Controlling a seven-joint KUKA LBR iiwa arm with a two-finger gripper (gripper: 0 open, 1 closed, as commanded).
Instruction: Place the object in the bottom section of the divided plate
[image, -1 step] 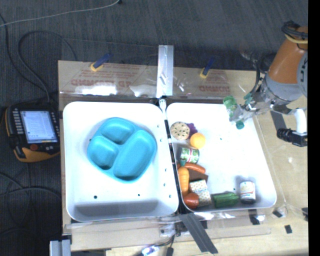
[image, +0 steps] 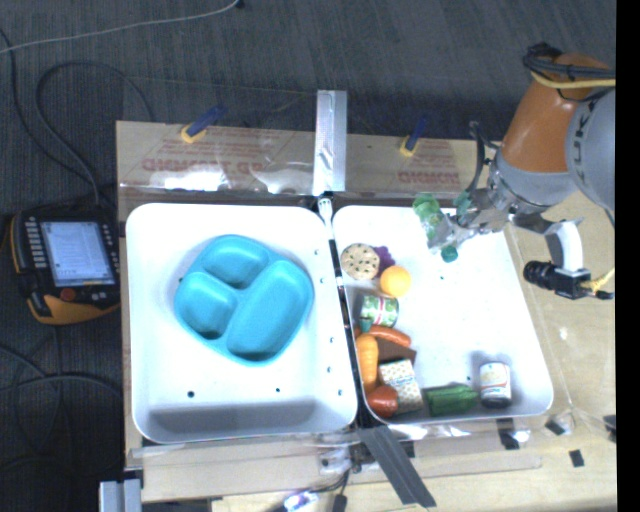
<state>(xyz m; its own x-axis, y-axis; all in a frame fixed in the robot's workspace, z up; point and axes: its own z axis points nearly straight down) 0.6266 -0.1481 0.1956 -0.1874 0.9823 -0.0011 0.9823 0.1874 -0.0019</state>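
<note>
Blue three-section divided plate (image: 243, 297) in left white bin (image: 160, 400). Gripper (image: 446, 236) over right white bin (image: 520, 310) pinches green bottle (image: 430, 216), long axis near-vertical in view.

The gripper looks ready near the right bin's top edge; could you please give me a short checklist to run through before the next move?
1. Gripper is over the right bin: ok.
2. An object is held: cannot tell; something green sits at the gripper.
3. Divided plate lies flat in the left bin: ok.
4. The plate's sections are free: ok.
5. Objects remain to pick, such as the orange ball and cookie: ok.
</note>
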